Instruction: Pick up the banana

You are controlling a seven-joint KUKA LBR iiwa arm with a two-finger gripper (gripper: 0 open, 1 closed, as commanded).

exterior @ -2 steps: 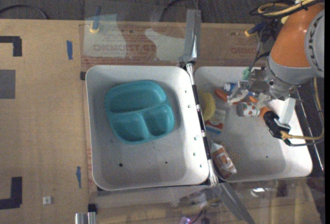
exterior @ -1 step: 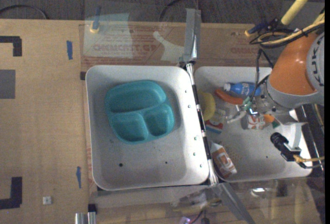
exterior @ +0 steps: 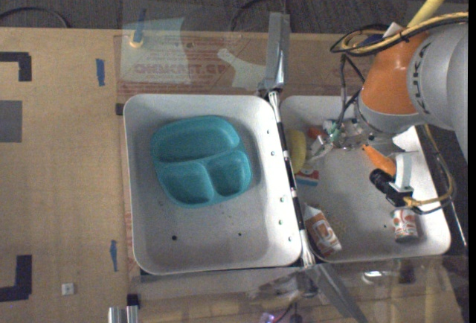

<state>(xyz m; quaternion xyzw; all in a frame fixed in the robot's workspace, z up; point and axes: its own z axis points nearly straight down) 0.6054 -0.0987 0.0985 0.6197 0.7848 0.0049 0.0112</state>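
Note:
The banana (exterior: pixel 297 150) is yellow and lies lengthwise against the left wall of the right bin (exterior: pixel 439 240), near its far end. My gripper (exterior: pixel 325 144) hangs low over that bin just to the right of the banana, its tip pointing towards the fruit. Nothing can be made out between its fingers. A small red piece (exterior: pixel 317 132) sits right by the gripper's far side.
In the right bin, a small red-and-white box (exterior: pixel 307 178) lies just below the banana. There is also a printed pouch (exterior: pixel 321 231) at the near left, a small can (exterior: pixel 404 224) at the near right and an orange carrot-like piece (exterior: pixel 380 159). The left bin (exterior: pixel 141 240) holds a teal divided plate (exterior: pixel 201 159).

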